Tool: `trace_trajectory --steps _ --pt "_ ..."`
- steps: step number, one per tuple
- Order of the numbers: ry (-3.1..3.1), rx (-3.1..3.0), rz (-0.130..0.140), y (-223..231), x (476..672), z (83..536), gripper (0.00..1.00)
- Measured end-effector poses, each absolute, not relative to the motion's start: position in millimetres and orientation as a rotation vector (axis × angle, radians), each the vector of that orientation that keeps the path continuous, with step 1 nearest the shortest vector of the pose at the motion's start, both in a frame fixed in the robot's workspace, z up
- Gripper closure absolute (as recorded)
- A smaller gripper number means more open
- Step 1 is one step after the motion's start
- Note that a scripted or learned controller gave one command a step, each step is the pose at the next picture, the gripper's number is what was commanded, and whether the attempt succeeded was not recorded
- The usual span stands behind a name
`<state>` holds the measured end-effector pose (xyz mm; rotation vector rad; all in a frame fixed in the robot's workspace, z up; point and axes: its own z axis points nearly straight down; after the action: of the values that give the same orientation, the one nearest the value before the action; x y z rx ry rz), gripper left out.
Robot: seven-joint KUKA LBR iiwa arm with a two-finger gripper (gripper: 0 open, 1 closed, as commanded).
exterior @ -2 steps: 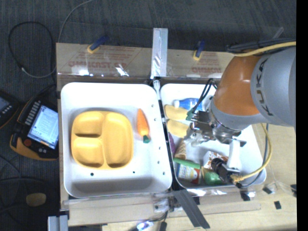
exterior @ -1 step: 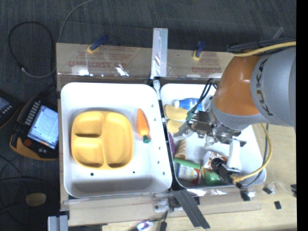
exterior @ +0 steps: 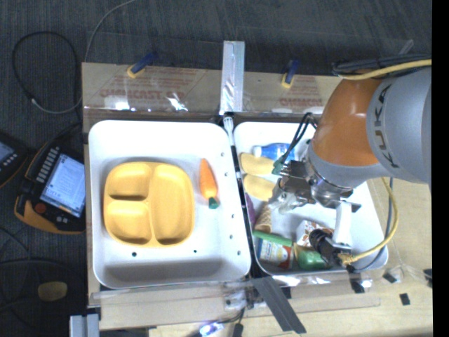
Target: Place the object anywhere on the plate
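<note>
The yellow sectioned plate (exterior: 149, 202) lies in the left bin (exterior: 98, 160) with nothing resting on it. A toy carrot (exterior: 208, 180) lies on the bin floor just beside the plate's right edge, apart from the plate rim or barely touching it; which cannot be told.

The arm (exterior: 372, 128) reaches over the right bin (exterior: 375, 251), and the hand (exterior: 291, 192) is lowered among the clutter there: two pale yellow banana-like pieces (exterior: 258, 174), a blue-and-white bottle (exterior: 270, 150), a green bottle (exterior: 280, 248) and several small packages. Whether the hand is spread or pressed together cannot be told, since the wrist body covers it. No item is visibly lifted clear of the bin.

Judged status: early stage. The task's object is apparently one of the items in the right bin under the hand; which one is not determinable. Remaining steps appear to be securing that item, lifting it, carrying it across the divider between the bins, and releasing it onto the plate.
</note>
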<state>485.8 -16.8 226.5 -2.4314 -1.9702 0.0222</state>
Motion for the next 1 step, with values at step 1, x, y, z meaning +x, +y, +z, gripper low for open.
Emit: trace_trajectory --steps 1 --pt "-2.136 -2.297 0.012 60.2 531.8 198.1 1.0"
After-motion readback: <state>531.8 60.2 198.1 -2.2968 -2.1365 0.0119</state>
